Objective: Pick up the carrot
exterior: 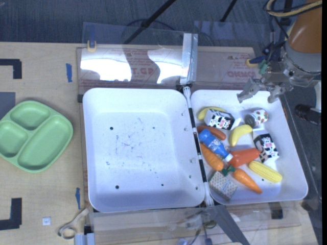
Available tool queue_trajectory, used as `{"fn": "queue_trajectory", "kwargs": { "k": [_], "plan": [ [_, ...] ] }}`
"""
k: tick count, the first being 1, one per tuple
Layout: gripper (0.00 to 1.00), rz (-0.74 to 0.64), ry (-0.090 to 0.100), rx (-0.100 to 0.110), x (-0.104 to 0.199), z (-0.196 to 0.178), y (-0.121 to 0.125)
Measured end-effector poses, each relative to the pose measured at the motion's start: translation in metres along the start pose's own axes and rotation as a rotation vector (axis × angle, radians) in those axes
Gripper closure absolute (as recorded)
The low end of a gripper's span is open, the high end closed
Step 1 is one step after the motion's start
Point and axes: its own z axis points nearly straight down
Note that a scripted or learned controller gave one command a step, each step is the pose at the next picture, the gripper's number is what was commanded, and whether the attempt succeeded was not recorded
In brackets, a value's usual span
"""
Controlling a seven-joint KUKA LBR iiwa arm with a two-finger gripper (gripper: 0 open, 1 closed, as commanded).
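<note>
Our gripper (259, 92) hangs with its fingers spread apart and nothing between them, over the far edge of the right bin (299, 185). We judge we are only starting. The carrot (247, 179) lies near the front, beside the corn (264, 171). Next we must reach down to it.
</note>
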Motion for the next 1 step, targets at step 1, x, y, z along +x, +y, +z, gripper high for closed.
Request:
{"fn": "queue_trajectory", "kwargs": {
  "k": [1],
  "plan": [
    [0.0, 0.096, 0.0, 0.001, -0.0009, 0.0888, 0.0297]
  ]
}}
